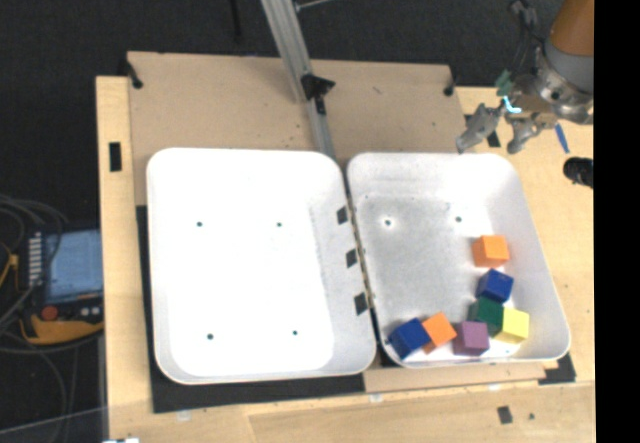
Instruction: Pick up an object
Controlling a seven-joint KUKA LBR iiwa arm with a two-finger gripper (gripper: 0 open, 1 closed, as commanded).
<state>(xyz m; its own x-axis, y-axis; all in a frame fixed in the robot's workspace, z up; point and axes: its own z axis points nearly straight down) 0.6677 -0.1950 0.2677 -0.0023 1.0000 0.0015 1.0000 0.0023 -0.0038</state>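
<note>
Along the near edge of the right bin (520, 193) sits a row of blocks: a blue block (409, 336), an orange block (439, 329) touching it, a purple block (472, 337) and a yellow block (514, 324). Behind these, a green block (488, 312) lies partly covered by its neighbours, with a second blue block (495, 285) just above it and a second orange block (490, 250) standing apart, further up the right wall. The left bin (170, 181) sits beside it on the bench (230, 91). At the right bin's far right corner hang the jaws (497, 128), above the rim with nothing between them; they appear spread, though they are small and dim. The arm (568, 26) is cut off by the frame's right side. A slanted metal post (285, 16) crosses the top, its upper end cut off.
</note>
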